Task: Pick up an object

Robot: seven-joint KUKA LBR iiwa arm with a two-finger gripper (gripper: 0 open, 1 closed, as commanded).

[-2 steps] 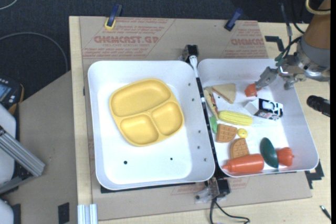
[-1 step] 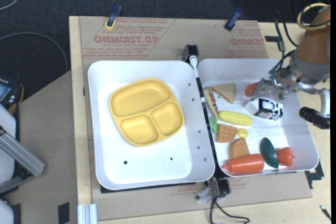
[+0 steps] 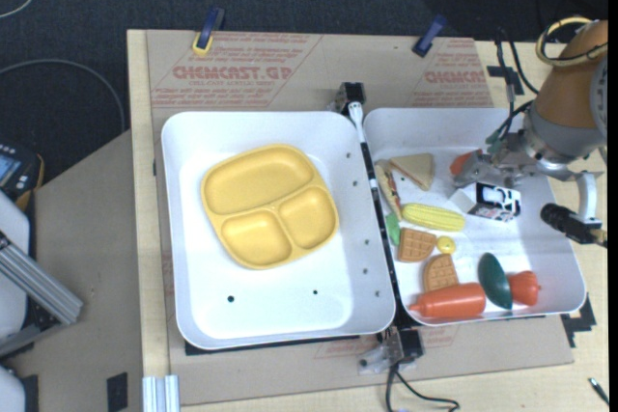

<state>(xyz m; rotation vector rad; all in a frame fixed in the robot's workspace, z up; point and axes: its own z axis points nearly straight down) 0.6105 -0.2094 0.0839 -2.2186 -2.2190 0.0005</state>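
My gripper (image 3: 491, 178) hangs low over the back right part of the right bin (image 3: 558, 256), on the grey arm with its orange band (image 3: 570, 92). Just below it lies a small black and white object (image 3: 498, 202). A small orange-red piece (image 3: 463, 163) peeks out at its left side. Further left in the same bin are a tan sandwich wedge (image 3: 415, 171), a yellow corn cob (image 3: 433, 217), a waffle (image 3: 415, 244) and a round cookie (image 3: 439, 273). Along the front lie an orange carrot (image 3: 448, 302), a dark green piece (image 3: 495, 280) and a red piece (image 3: 524, 286).
The left bin (image 3: 193, 207) holds a yellow divided plate (image 3: 268, 206). A black clamp (image 3: 351, 97) sits at the back between the bins. Cables run by the arm at the right edge. Blue clips (image 3: 207, 30) hold the cardboard at the back.
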